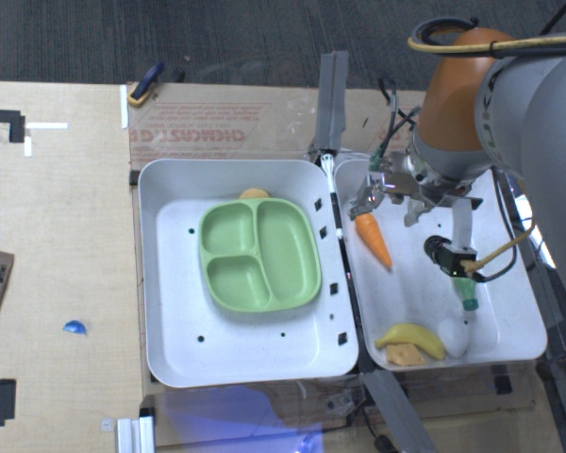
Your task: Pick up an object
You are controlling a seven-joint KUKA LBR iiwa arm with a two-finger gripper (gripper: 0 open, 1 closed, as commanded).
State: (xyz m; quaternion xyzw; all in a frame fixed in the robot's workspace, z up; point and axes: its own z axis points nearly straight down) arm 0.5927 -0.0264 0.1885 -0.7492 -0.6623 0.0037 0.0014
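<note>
Left bin: green tray. Right bin: carrot, banana.

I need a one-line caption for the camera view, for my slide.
KUKA arm's gripper hovers by a carrot in the right bin, banana nearby; green divided plate in the left bin.

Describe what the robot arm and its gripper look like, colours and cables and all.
The arm is smooth grey with a rounded orange band above the wrist. A yellow-and-black cable loops over the orange part, and thin dark wires run down to the gripper, a small metallic grey assembly.
</note>
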